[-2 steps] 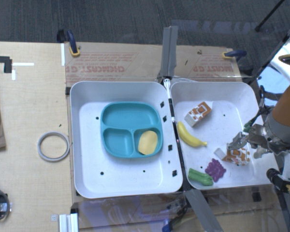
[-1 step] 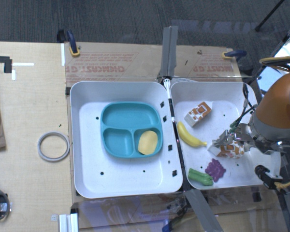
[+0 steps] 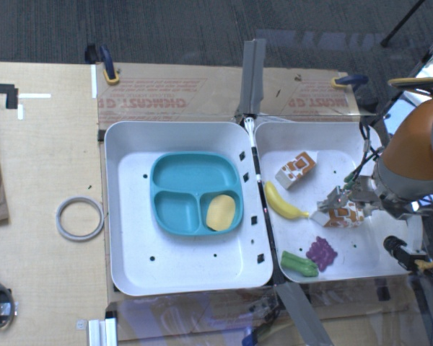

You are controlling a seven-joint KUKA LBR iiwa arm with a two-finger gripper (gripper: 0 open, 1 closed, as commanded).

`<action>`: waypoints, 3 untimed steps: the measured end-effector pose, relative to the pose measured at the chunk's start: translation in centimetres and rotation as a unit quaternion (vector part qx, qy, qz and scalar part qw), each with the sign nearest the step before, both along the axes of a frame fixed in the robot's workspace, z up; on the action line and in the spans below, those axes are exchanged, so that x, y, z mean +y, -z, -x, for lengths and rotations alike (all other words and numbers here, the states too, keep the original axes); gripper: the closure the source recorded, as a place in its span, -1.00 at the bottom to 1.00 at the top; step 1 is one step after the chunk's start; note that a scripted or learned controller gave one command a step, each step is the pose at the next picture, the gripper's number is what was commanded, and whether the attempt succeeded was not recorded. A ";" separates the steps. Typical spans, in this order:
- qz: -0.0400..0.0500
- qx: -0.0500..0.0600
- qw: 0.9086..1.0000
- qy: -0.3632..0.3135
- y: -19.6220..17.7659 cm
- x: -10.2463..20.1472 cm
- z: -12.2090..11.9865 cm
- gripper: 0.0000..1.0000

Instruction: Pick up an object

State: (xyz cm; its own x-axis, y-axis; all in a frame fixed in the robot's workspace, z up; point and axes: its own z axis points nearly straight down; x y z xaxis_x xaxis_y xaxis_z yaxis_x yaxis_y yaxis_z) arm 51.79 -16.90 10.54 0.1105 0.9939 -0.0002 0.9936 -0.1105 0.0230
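Left bin (image 3: 123, 215) carries a teal divided tray (image 3: 180, 186) with a yellow round piece (image 3: 221, 213) in its lower right compartment; none of this appears to be in hand. In the right bin (image 3: 350, 146), a banana (image 3: 283, 202) lies by the left wall, long axis from upper left to lower right, a brown-and-white carton (image 3: 296, 170) above it, and a green piece (image 3: 299, 264) and purple grapes (image 3: 321, 251) near the front edge. The gripper (image 3: 340, 206) sits low near the right wall over a second brown-patterned carton (image 3: 344, 215), long axis roughly left to right; finger state cannot be told, so pickup is judged not yet confirmed, with lift outstanding.
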 end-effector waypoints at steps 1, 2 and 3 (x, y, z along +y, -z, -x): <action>0.001 -0.007 1.000 0.000 -1.5 -0.1 -0.4 1.00; 0.000 0.012 0.999 -0.049 -8.6 8.5 -7.1 1.00; 0.000 0.012 0.999 -0.049 -8.6 8.4 -7.1 -1.00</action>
State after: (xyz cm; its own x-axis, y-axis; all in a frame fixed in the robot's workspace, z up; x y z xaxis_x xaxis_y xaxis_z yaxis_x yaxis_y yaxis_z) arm 58.87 -8.50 19.11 0.0136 0.9999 -0.0017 0.9999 -0.0136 -0.0019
